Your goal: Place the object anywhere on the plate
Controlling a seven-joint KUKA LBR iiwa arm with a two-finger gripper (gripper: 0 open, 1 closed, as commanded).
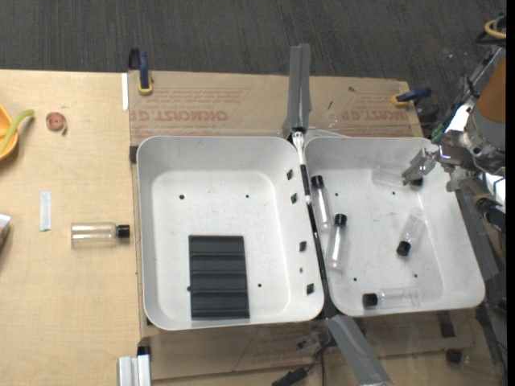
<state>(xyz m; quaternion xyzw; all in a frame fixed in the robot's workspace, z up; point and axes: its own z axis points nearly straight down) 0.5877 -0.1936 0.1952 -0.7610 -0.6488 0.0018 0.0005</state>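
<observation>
Two white bins are sitting side by side on cardboard. The left bin is holding a dark ribbed plate toward its near side. The right bin is holding several clear vials with black caps: one by its left wall, one just right of it, one further right, one at the near wall. The gripper is hovering over the far right corner, beside another vial. A clear bottle is lying on the wooden bench, left.
</observation>
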